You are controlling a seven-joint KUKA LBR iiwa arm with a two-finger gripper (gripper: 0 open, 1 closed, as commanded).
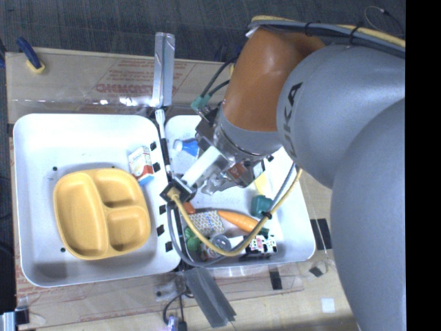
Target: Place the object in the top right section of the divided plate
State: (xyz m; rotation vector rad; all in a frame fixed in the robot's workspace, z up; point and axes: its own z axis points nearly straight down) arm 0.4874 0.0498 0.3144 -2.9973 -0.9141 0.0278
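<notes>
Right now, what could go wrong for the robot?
1. The right bin is crowded: a carrot, a teal block and other bits lie close together, so the arm may grab the wrong one or bump its neighbours.
2. A small carton sits right by the yellow plate, beside its top right section. A dropped object could hit it or land outside the plate.

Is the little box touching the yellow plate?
Apart. The camera view shows a strip of white bin floor between the little box and the yellow plate's rim.
</notes>
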